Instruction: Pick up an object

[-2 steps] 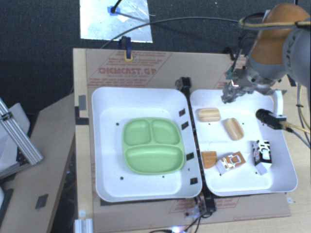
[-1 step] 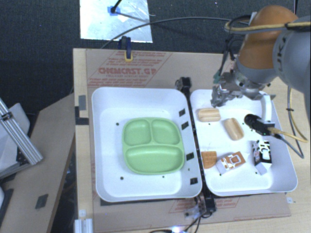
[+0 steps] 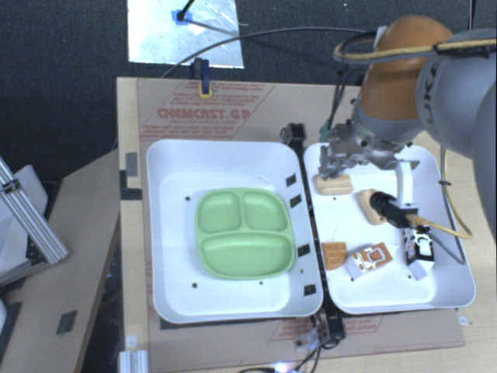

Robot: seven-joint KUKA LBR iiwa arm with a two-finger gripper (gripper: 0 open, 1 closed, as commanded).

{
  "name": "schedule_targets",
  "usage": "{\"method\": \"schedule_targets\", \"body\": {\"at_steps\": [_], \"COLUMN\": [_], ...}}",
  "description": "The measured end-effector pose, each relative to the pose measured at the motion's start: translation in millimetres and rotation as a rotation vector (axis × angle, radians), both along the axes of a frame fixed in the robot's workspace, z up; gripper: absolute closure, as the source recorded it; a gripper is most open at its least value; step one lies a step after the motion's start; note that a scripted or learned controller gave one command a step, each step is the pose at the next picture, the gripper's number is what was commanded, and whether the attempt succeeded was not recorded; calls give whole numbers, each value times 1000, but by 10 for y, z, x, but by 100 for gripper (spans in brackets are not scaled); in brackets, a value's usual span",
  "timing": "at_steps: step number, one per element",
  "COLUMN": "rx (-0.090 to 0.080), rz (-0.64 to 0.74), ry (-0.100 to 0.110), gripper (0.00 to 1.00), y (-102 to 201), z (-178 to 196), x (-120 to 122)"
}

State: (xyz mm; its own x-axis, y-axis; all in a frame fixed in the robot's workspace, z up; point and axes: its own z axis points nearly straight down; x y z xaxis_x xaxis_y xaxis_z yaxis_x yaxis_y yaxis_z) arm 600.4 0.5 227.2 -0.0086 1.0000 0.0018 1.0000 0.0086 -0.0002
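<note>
Pincer (image 3: 335, 164) low in right bin (image 3: 446, 290), upper-left corner, directly over tan wooden block (image 3: 333, 184); open/shut state: cannot tell. Block rests on bin floor. Left bin (image 3: 167, 208) w/ green divided plate (image 3: 245, 232). Small brown tile (image 3: 334, 254) near divider.

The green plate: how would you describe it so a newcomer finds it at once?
Of the two white bins side by side, take the left bin. The green plate lies flat in its middle, a rounded tray split into three compartments. It is the single green thing there; the small objects lie in the right bin.
</note>
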Motion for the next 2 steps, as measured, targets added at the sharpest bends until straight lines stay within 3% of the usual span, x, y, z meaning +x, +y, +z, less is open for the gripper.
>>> {"method": "schedule_targets", "body": {"at_steps": [2], "rx": [-1], "rz": [0], "ry": [1], "gripper": [100], "y": [947], "z": [-115], "x": [-545]}}
